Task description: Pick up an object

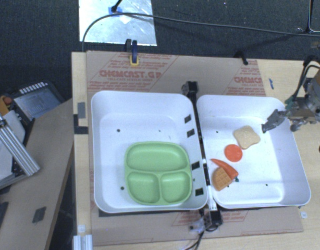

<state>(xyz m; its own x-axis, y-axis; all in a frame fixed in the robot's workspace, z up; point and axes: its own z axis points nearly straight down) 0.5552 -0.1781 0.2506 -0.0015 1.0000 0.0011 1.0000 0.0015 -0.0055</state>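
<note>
Gripper [271,121] is sitting at the right bin's [293,191] right edge, toward the far corner, low over the rim. Can't tell from this angle whether it's open or closed; nothing is showing in it, so I'm not calling a hold.

Nearest candidate: the bread slice [247,137], lying flat on the right bin's floor, just beside the gripper on the side toward the divider. Its long axis is running diagonally, near-left to far-right, wider end toward the right edge. Flat and low, so a grasp across the short axis looks like the easier one.

The rest is clustering toward the near-left corner of the same bin: red disc [233,152] just next to the bread, then an orange-red pepper piece [225,166] resting on a waffle-like piece [221,178], against the divider wall. Those two are touching, so picking there risks dragging both.

Left bin [105,108] is carrying a green divided plate [158,172] at its near edge, upright, three compartments.

Judgement: approach stage, bread most likely target.
</note>
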